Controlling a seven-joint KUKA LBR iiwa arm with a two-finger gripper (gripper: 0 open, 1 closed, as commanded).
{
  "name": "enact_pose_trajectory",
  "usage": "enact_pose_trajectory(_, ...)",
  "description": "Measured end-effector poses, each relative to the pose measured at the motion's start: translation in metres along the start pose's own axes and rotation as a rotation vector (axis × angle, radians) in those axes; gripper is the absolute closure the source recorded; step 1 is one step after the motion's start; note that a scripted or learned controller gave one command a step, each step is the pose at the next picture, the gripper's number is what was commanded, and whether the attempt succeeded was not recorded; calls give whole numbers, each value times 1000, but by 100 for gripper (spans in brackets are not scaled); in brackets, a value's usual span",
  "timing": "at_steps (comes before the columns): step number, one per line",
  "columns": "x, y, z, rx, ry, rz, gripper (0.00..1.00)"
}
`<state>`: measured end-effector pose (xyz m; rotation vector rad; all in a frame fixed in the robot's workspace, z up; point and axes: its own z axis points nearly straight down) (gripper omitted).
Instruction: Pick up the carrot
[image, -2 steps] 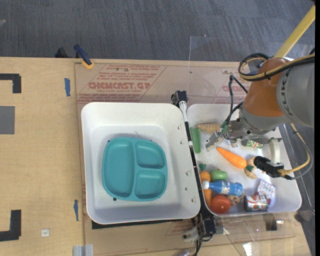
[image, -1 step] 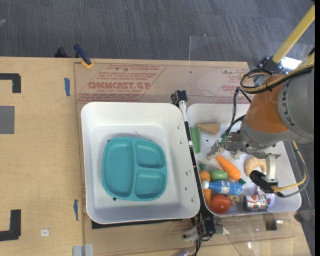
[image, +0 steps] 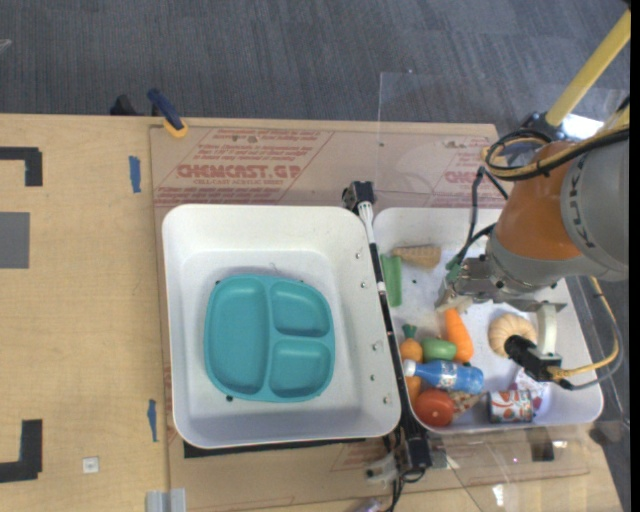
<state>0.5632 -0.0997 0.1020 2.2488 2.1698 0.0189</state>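
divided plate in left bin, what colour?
Teal; the divided plate shows plainly in the camera view.

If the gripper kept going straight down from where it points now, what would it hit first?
Most likely the carrot, lying just under the gripper in the right bin. Depth is hard to judge from this slant.

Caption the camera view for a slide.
Arm over the right bin, hand just above the carrot; teal tray in the left bin.

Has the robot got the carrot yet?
Not yet. Done: the arm has reached over the right bin, and the gripper sits just above the carrot. In hand: nothing that I can see; the carrot lies in the bin among the other toy food. Left: closing on the carrot and lifting it out.
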Motion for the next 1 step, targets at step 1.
enact_pose_trajectory(1, 46, 3, -85, 16, 3, 170, 100)
